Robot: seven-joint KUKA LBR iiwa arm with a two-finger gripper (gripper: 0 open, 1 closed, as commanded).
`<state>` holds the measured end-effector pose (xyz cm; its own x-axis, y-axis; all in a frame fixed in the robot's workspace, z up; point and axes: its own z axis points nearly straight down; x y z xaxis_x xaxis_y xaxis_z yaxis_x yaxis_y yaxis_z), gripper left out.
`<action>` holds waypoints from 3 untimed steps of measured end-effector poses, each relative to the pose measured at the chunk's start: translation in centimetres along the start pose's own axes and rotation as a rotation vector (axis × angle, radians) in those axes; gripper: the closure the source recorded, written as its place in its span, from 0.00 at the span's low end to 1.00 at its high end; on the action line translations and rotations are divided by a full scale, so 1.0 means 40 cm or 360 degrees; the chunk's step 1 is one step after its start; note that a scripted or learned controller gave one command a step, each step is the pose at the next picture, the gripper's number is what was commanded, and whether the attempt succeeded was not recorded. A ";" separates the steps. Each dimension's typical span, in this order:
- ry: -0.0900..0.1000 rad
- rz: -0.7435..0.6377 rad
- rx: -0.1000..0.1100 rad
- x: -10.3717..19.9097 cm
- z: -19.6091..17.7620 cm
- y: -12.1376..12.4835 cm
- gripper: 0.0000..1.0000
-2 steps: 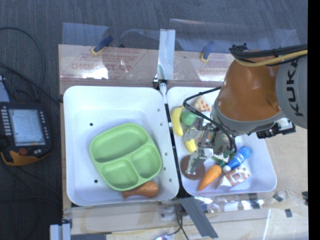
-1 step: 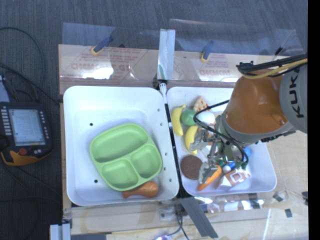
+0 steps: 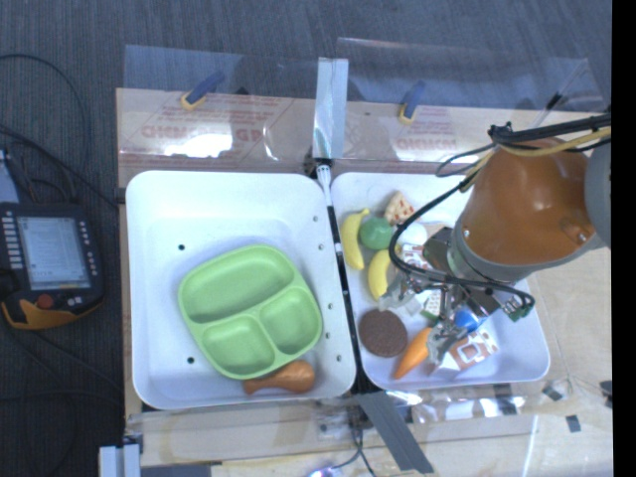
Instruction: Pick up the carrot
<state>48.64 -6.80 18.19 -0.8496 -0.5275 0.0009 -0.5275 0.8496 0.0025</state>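
Carrot (image 3: 411, 354) beside brown cookie (image 3: 383, 333), gripper (image 3: 452, 328) just right, grip state unclear, bananas (image 3: 355, 238) behind.

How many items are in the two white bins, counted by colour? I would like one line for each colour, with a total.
Green: 2, the divided plate and a round item
Yellow: 2, bananas
Orange: 1, the carrot
Brown: 2, a round cookie and a drumstick
Total: 7 clearly countable; items under the arm are unclear.

Orange carrot (image 3: 412, 353) lies tilted in right bin (image 3: 532, 361).
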 end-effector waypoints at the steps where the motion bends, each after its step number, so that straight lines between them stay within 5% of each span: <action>1: -0.0011 0.0395 0.0006 0.034 0.203 -0.101 0.00; 2: -0.0029 0.0489 0.0012 0.031 0.223 -0.104 0.00; 3: -0.0038 -0.0039 0.0038 0.027 0.220 -0.115 0.00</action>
<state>50.14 -11.25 9.39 -0.8360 -0.5483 -0.0226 -0.5479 0.8362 -0.0219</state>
